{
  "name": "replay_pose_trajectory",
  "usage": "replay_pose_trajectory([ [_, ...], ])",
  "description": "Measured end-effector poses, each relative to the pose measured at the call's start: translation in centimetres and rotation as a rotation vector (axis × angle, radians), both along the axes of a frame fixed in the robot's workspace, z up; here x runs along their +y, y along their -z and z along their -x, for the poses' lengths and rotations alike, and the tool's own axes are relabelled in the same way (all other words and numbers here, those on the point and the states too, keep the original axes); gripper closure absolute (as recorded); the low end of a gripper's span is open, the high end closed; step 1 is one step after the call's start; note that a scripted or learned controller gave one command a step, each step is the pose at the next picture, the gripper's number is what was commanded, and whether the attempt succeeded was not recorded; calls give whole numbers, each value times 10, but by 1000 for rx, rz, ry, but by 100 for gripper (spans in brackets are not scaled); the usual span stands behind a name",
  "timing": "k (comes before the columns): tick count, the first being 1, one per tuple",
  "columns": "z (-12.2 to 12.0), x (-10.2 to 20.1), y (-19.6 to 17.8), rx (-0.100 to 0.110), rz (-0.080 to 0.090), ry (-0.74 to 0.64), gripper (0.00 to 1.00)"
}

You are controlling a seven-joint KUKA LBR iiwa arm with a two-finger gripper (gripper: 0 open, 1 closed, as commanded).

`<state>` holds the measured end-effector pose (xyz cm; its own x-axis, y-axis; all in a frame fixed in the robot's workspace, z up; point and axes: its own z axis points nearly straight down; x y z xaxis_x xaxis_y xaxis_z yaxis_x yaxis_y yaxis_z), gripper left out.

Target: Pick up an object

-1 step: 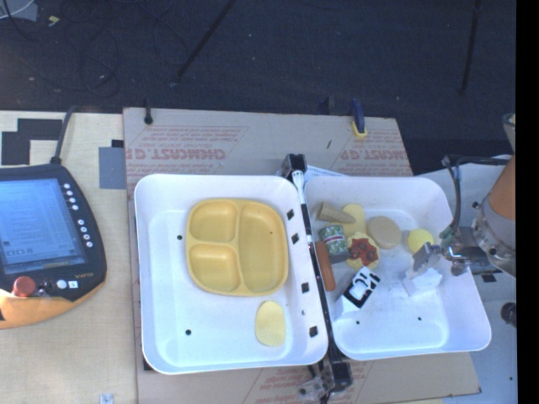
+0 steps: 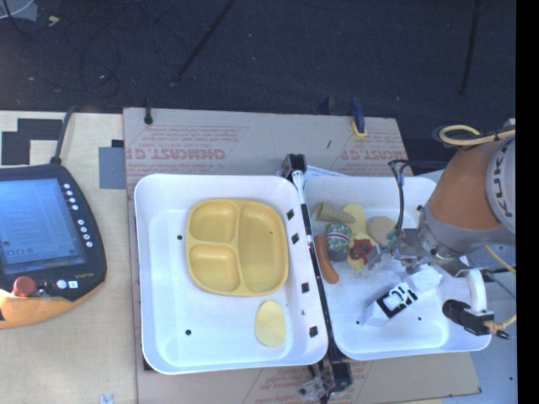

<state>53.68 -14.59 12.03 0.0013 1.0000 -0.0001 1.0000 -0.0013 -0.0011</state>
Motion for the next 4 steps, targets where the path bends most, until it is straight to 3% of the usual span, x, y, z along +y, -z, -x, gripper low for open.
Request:
replay_pose_trajectory([
  [1,-52,26,32,-1,0,-4,0],
  [2,-50,25,22,2,-2,-3,100],
  [3,-96,-14,-83,-13,5,-3,100],
  [4,-40,48,-62,7,-4,-4,100],
])
